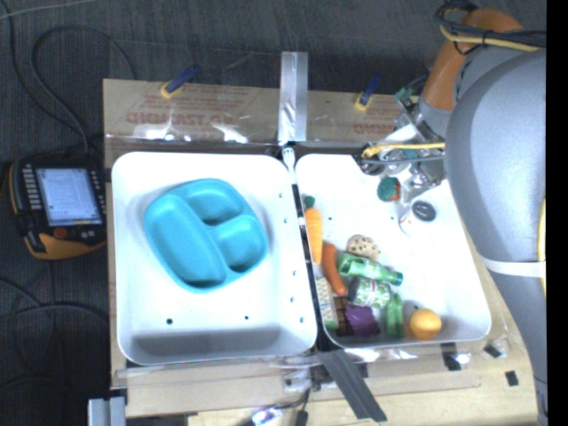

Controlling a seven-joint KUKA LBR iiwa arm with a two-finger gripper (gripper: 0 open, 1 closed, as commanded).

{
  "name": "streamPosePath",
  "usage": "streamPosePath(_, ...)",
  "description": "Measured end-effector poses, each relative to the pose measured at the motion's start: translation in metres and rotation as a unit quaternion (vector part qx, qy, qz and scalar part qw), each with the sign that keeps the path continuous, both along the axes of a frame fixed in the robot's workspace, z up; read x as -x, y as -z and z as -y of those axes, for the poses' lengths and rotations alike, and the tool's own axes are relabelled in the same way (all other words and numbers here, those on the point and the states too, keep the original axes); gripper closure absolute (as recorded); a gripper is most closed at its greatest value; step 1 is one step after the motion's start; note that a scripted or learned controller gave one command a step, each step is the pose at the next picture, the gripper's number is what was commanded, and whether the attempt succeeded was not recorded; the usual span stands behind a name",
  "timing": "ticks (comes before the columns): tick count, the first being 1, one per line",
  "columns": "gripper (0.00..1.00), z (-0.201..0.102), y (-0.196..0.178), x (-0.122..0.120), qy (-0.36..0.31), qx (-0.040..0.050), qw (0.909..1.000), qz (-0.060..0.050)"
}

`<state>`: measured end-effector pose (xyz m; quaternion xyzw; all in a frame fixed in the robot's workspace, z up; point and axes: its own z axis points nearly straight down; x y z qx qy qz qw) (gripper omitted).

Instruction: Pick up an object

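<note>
I see the arm (501, 131) filling the right side, reaching over the right bin (444, 264). The left bin (133, 327) carries a blue divided tray (206, 232). My gripper (404, 171) hangs over the right bin's far corner; I cannot tell how it is set. Below it the things to pick crowd the near end: a carrot (313, 229) along the left wall, a green bottle (368, 271), a purple piece (359, 319), an orange fruit (426, 323) near the corner, and a speckled ball (362, 246).
</note>
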<state>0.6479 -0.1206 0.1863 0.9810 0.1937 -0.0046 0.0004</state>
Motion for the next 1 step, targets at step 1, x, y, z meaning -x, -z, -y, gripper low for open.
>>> streamPosePath(1, 1.00, 0.1041, -0.0376, 0.0103, 0.068, 0.0002, 0.9977, 0.001)
